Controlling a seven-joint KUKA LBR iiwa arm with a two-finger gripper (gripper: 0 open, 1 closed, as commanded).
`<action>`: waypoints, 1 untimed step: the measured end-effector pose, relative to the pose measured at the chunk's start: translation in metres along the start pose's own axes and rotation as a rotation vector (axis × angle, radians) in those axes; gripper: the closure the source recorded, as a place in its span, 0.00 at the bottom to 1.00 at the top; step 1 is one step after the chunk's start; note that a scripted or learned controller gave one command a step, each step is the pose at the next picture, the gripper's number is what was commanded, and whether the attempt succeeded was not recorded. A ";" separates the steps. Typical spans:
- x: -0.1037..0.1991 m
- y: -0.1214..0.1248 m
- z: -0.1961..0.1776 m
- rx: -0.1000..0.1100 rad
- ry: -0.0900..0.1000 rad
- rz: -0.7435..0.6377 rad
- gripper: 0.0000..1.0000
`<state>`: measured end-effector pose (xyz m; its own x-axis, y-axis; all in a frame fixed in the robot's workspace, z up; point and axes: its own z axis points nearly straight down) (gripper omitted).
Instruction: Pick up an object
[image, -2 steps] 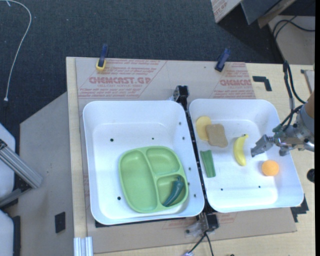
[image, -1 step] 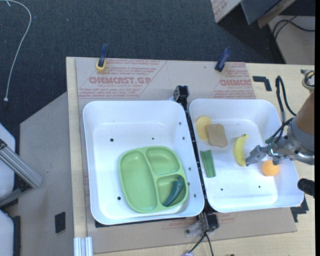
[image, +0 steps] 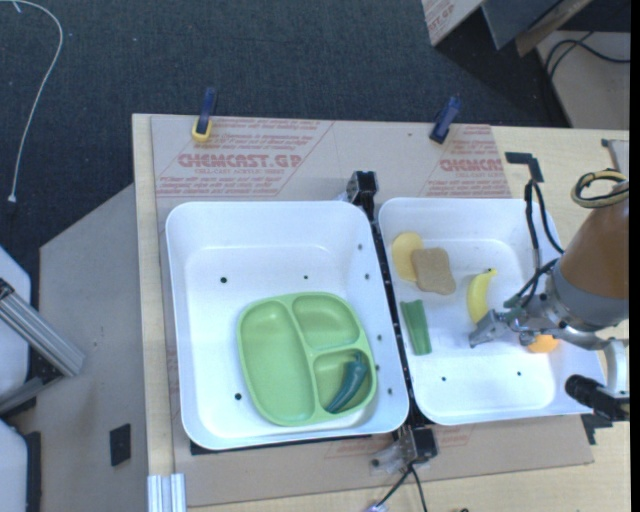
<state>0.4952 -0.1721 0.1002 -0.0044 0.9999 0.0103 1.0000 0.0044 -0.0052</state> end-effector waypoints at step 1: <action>0.004 0.000 0.017 0.000 -0.002 0.001 0.00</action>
